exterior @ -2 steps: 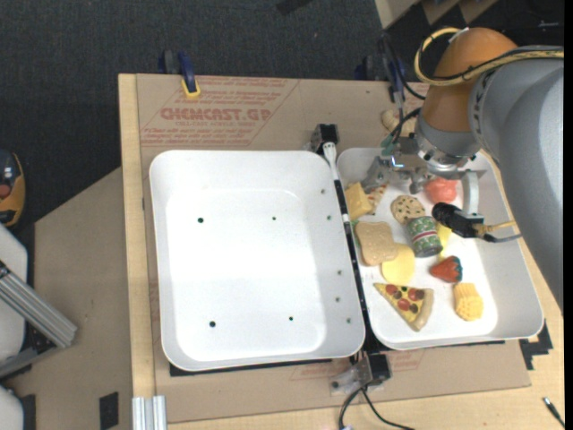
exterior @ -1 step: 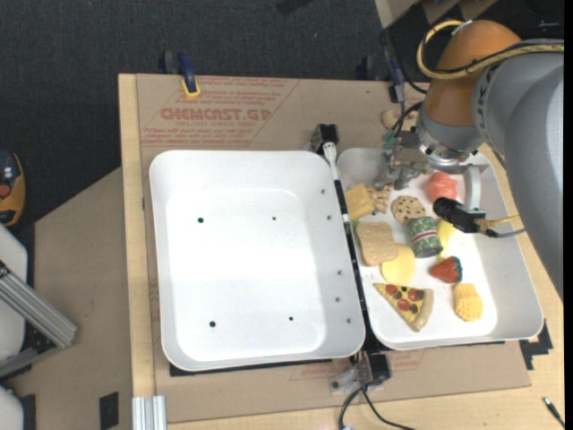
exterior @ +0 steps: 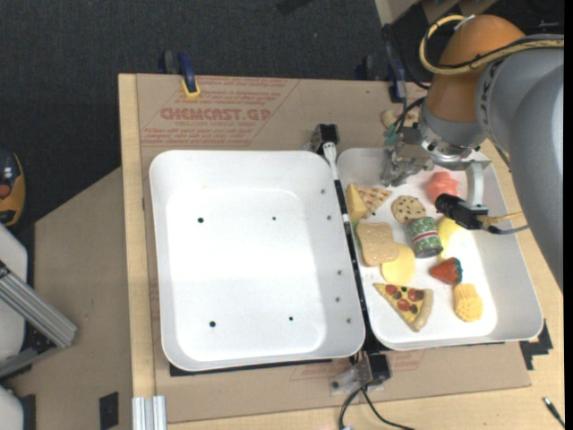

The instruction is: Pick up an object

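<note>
Toy food (exterior: pixel 410 240) lies heaped in the right bin (exterior: pixel 510 316), with the gripper (exterior: pixel 397 170) low over the bin's far corner beside a pizza wedge (exterior: pixel 366 199). Best to centre on one separate piece before descending. Whether anything is grasped, I cannot tell.

Toy food lies crowded in my right-hand bin (exterior: pixel 510 316): a pizza slice (exterior: pixel 406 302) nearest the front, a corn cob (exterior: pixel 467 303) beside it, a strawberry (exterior: pixel 447 270), a green can (exterior: pixel 423 236) tipped on its side, a slice of toast (exterior: pixel 377 242), a cookie (exterior: pixel 408 209), a cheese wedge (exterior: pixel 358 202) and a pink piece (exterior: pixel 442 186) toward the back.
</note>
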